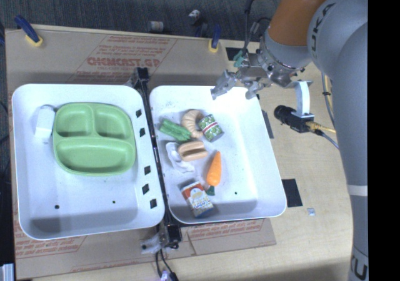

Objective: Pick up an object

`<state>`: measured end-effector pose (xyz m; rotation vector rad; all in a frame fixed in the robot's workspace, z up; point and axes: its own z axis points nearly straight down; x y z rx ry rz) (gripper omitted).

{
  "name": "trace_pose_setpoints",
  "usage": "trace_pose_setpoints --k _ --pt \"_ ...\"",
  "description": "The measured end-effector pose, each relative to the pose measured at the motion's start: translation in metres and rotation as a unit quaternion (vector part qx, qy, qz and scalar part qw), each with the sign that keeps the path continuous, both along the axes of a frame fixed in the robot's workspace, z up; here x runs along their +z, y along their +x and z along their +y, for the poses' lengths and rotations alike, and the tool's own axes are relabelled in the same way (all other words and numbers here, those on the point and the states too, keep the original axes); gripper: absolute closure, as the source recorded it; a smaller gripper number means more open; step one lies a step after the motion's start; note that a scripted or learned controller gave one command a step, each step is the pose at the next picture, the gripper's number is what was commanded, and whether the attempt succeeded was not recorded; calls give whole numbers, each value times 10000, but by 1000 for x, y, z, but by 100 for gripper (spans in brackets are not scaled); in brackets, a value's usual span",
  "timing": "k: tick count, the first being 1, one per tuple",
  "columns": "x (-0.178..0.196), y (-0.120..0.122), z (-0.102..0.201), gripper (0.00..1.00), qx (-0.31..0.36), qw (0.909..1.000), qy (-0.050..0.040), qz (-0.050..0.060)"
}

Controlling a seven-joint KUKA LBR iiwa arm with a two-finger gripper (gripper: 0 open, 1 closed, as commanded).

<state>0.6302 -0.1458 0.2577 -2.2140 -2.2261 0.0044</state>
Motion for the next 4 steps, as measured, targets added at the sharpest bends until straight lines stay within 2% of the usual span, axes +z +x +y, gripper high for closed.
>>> trace_pose_setpoints --k 1,2,3,4 --pt "-166 -58 12 0 5 10000 2 0" --pt "-166 -132 24 0 10 10000 8 5" --pt "-156 -131 24 100 33 10000 5 -6" --pt "-45 -146 75 100 7 10000 4 -25"
